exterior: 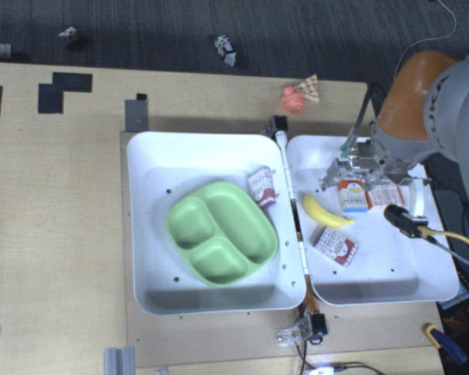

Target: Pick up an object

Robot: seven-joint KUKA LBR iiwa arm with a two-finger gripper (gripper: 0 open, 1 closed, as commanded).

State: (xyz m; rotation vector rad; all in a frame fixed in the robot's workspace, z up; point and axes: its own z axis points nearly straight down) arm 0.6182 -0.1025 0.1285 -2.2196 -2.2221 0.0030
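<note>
Under end effector (pixel 358 172), carton (pixel 353 196), banana (pixel 326 212) beside

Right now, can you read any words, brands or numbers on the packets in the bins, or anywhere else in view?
None can be read.
Small carton under the gripper: red, white and blue print, too blurred to read.
Red-and-white packet below the banana: print too small to read.
Red-and-white packet beside the green divided plate: print blurred.
</note>
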